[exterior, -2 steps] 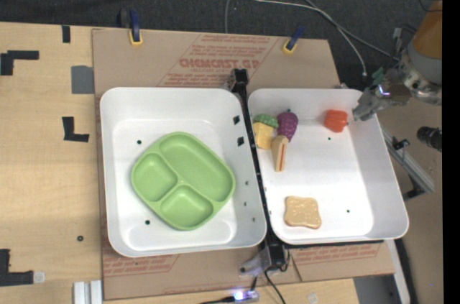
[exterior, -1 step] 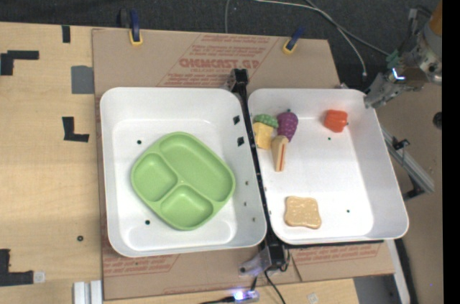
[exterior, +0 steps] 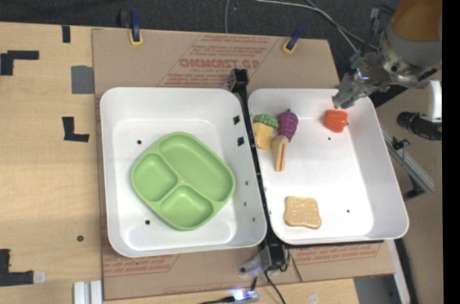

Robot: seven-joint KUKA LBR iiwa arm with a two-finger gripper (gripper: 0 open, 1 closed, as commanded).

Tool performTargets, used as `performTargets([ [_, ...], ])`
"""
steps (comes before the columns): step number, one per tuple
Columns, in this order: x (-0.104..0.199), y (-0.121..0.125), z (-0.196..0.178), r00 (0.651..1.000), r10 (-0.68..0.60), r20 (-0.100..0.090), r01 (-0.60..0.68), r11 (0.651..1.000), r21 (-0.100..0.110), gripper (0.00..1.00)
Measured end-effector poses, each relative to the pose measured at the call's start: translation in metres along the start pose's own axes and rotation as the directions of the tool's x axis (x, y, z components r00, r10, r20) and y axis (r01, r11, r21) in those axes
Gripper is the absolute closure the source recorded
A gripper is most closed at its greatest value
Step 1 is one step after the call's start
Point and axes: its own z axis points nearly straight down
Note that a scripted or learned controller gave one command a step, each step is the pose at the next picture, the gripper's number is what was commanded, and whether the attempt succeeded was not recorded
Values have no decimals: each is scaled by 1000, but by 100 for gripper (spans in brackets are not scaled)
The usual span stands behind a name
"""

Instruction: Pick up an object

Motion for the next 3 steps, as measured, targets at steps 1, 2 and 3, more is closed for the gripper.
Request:
performTargets([
  [1, 53, -4, 4, 1000, 1, 0, -1, 1000, 0, 100],
  [2, 116, 4, 16, 1000, 0, 0, 0, 1000, 2, 100],
  [3, 172, 12, 13, 1000, 0, 1, 0, 1000, 0, 100],
])
